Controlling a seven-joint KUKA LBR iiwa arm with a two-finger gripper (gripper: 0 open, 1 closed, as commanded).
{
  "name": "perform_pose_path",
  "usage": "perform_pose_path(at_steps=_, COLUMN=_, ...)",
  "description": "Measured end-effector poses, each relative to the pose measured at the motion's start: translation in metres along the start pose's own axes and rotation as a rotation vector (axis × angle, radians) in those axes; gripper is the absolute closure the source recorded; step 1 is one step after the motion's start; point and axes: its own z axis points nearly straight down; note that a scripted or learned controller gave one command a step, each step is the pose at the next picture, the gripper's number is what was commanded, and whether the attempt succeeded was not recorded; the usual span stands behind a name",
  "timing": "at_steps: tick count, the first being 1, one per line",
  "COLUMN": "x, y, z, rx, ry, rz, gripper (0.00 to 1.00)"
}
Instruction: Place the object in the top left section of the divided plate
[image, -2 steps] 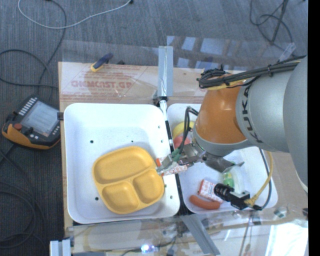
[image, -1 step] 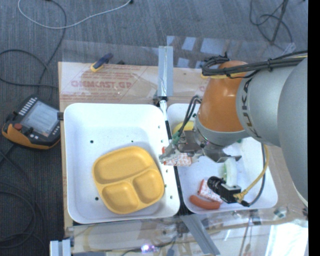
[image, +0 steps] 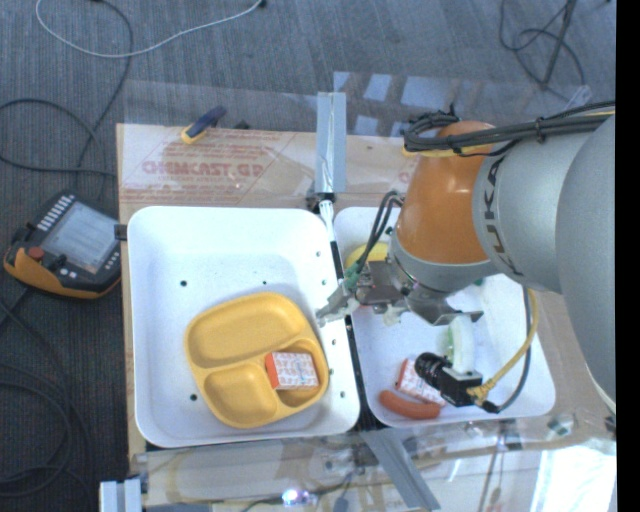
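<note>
The arm reaches in from the right over the right bin, its gripper hidden beneath the wrist, so I cannot tell its state. Well left, a red-and-white box lies in the plate, lower right section, in the left bin.

Bench clutter, non-task.
Teach pendant on floor left of bench (orange-edged, dark screen). Blue-yellow tool near bench's top edge. In right bin: sausage at btm, just beside red-white pkg; yellow item at top, partly hidden.
</note>
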Motion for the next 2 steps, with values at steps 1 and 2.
perform_pose_path(at_steps=1, x=0.0003, y=0.0003, z=-0.0086, rx=0.002, ry=-0.002, rz=-0.002, gripper=1.00)
perform_pose_path(at_steps=2, x=-0.0001, y=0.0003, z=-0.0087, rx=0.001, ry=-0.003, rz=-0.001, gripper=0.00)
